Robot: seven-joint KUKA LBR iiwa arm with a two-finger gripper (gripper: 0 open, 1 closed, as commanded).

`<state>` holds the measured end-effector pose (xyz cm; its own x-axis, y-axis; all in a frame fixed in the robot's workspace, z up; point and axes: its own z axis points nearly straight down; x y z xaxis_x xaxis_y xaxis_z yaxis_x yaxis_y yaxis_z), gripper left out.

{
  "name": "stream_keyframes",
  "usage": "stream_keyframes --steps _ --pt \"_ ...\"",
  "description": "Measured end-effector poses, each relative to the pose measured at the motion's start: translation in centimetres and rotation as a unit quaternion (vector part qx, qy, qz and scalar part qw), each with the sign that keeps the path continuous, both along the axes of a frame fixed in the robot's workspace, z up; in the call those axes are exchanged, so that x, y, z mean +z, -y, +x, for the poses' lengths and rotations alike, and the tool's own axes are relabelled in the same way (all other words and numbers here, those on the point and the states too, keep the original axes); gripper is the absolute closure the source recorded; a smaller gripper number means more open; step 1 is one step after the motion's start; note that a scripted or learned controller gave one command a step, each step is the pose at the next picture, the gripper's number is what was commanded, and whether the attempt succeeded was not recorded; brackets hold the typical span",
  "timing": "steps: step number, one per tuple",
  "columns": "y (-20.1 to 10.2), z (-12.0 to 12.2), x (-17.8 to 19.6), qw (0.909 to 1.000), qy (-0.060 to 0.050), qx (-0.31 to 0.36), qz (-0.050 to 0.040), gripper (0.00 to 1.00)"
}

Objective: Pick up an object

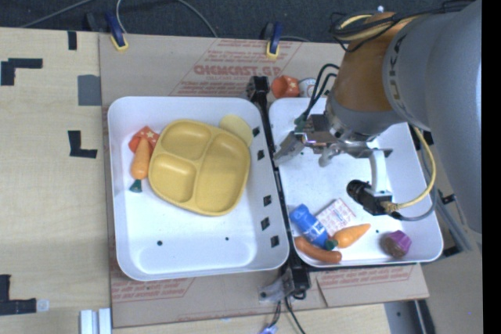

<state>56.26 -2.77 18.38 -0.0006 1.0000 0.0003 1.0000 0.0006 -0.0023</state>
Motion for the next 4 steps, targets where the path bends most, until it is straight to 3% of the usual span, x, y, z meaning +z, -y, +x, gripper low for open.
stream_keyframes --steps 1,2,4 --pt "1.9 4.4 7.3 1.0 0.001 0.0 -0.0009 0.0" --pt "2.5 5.5 -0.1 1.0 -0.001 0.0 -0.0007 0.0" --pt "2.5 5.6 0.0 1.0 0.0 0.0 -0.0008 0.0"
